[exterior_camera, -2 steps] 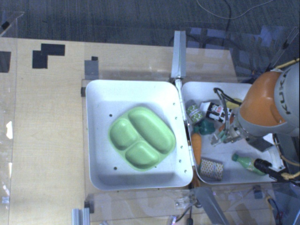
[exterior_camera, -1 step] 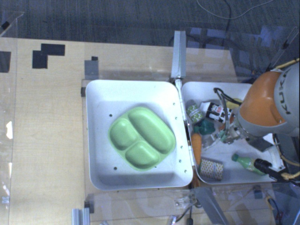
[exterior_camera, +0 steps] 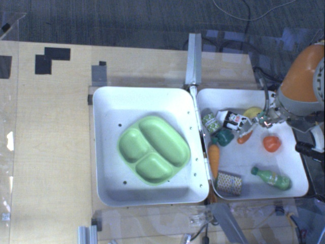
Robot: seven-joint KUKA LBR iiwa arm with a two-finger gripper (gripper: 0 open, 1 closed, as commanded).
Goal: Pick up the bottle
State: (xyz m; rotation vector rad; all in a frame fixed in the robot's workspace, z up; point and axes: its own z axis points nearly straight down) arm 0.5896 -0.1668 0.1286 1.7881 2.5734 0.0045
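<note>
The bottle [exterior_camera: 270, 178] is green with a pale label and lies on its side near the front right corner of the right bin [exterior_camera: 299, 187], cap toward the left. My gripper [exterior_camera: 262, 120] hangs over the back of that bin, well behind the bottle and apart from it. It is close to a yellow fruit [exterior_camera: 252, 113] and a small red-orange pepper [exterior_camera: 245, 136]. The grey arm with its orange band [exterior_camera: 303, 80] comes in from the right.
The right bin also holds a red tomato [exterior_camera: 271, 143], a carrot [exterior_camera: 214, 160], a patterned box [exterior_camera: 229, 183], a teal object [exterior_camera: 222, 136], a black-and-white pack [exterior_camera: 231, 119] and a green can [exterior_camera: 209, 120]. A green divided plate [exterior_camera: 154, 149] lies in the left bin [exterior_camera: 106, 111].
</note>
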